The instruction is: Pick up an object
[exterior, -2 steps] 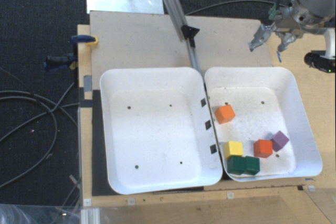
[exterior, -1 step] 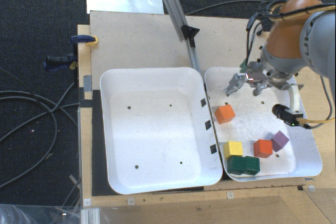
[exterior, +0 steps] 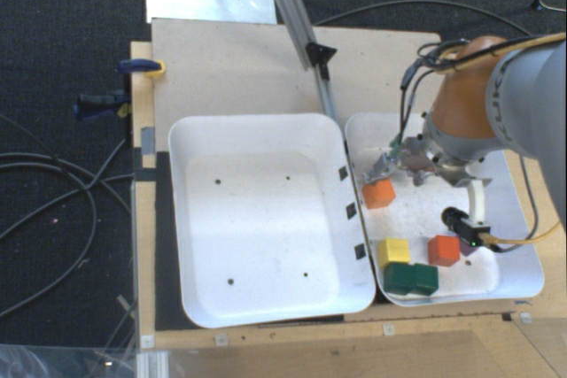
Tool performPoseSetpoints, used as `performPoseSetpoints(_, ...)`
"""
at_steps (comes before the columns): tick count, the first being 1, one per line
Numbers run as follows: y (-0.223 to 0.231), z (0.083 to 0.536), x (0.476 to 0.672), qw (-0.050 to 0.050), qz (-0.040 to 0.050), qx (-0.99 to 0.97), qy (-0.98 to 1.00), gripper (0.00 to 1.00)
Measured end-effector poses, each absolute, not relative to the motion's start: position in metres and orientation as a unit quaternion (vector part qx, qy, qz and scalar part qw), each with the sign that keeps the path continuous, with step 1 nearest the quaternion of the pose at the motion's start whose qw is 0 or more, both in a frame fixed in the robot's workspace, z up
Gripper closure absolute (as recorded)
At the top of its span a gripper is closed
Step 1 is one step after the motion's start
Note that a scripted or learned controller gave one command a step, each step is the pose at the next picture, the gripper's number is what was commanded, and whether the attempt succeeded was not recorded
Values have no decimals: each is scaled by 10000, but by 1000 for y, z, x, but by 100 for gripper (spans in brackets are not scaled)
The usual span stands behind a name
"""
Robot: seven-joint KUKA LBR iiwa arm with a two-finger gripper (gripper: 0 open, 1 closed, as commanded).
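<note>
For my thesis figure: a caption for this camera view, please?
Grey arm's gripper above an orange block in the right white bin, near yellow, green and red blocks.

The arm (exterior: 514,93) hides the claw's fingers and runs off-frame.

left bin (exterior: 266,217) bare, blocks (exterior: 409,266) crowding right bin (exterior: 518,274)

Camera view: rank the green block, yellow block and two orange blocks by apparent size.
1. green block, clearly the largest.
2. The block near the gripper, the red-orange block and the yellow block look alike; I can't rank them.
</note>
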State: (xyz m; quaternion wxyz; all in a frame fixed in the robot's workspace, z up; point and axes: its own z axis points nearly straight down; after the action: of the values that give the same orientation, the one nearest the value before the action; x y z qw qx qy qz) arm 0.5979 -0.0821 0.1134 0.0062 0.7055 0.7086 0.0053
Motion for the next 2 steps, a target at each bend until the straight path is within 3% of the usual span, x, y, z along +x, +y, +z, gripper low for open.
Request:
performPoseSetpoints(1,-152,123,678,62,23,7065,7076,0)
performPoseSetpoints(2,-175,112,667,15,1,7072,7070,0)
